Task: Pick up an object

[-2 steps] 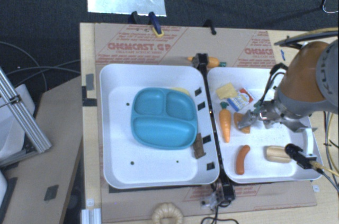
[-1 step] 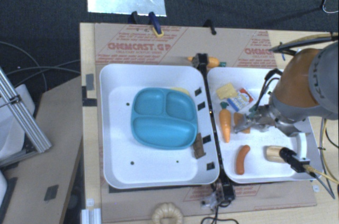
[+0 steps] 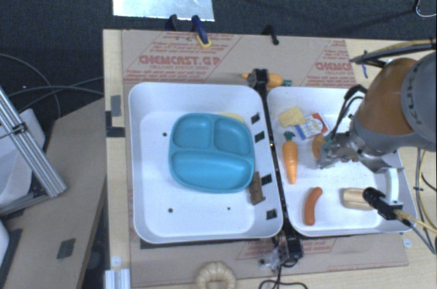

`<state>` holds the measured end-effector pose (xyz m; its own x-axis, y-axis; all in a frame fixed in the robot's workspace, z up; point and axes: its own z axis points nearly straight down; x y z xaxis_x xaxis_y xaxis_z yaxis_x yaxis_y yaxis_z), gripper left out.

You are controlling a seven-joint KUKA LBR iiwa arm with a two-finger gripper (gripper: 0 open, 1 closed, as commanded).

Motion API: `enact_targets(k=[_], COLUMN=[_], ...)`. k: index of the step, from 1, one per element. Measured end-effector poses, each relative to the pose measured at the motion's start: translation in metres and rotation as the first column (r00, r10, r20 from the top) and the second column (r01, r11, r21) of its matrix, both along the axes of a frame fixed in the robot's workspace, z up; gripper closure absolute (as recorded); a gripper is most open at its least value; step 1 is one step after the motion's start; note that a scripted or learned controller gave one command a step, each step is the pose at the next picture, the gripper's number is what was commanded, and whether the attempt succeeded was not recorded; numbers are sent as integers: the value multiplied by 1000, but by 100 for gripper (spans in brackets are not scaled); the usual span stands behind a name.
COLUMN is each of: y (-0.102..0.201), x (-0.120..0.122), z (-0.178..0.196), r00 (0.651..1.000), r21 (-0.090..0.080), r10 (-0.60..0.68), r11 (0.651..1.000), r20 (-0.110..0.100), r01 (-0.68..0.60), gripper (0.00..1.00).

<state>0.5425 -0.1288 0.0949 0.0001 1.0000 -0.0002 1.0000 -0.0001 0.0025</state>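
Note:
In the right bin (image 3: pixel 382 223), my gripper (image 3: pixel 329 151) is low over the middle, right beside a small orange object (image 3: pixel 318 145) that it partly hides. An orange carrot (image 3: pixel 290 159) lies to its left by the divider. In front of it lies a red-brown sausage (image 3: pixel 311 204), with a tan bread-like piece (image 3: pixel 358 199) to the right. Behind it sit a yellow cheese wedge (image 3: pixel 291 117) and a white packet (image 3: pixel 313 126) with red and blue print.
The left bin (image 3: pixel 147 164) holds a blue divided plate (image 3: pixel 212 151), and a brown piece (image 3: pixel 256 189) lies near the divider. The arm's grey and orange body (image 3: pixel 392 110) covers the right bin's far right. A beige ring (image 3: pixel 217 275) lies at the bench's front edge.

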Motion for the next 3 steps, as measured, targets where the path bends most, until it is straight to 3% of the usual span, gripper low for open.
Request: enact_targets(k=[2,3], y=[1,1], x=[9,10], z=[101,131], r00=[1000,1000], r21=[-1,0], r10=[4,5], r11=[1000,1000], r20=[5,1], r01=[-4,-5], gripper=[100,100])
